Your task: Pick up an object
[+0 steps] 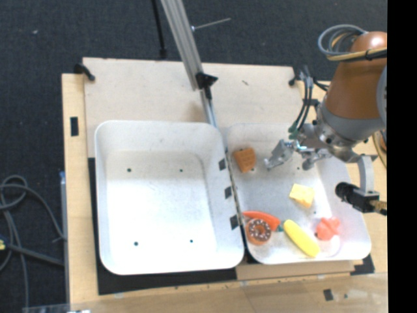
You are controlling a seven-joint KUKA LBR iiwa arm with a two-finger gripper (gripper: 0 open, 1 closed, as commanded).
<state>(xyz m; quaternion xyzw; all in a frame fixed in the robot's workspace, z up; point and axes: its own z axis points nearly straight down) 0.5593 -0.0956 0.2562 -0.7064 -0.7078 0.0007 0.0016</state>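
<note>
The hand [281,154] hangs over the right bin [345,250], holding nothing.

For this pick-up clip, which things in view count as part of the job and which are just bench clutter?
Job: gripper; right bin with brown block, yellow block, banana, donut, pink toy.
Lying about: left bin, metal post, floor cables.
</note>
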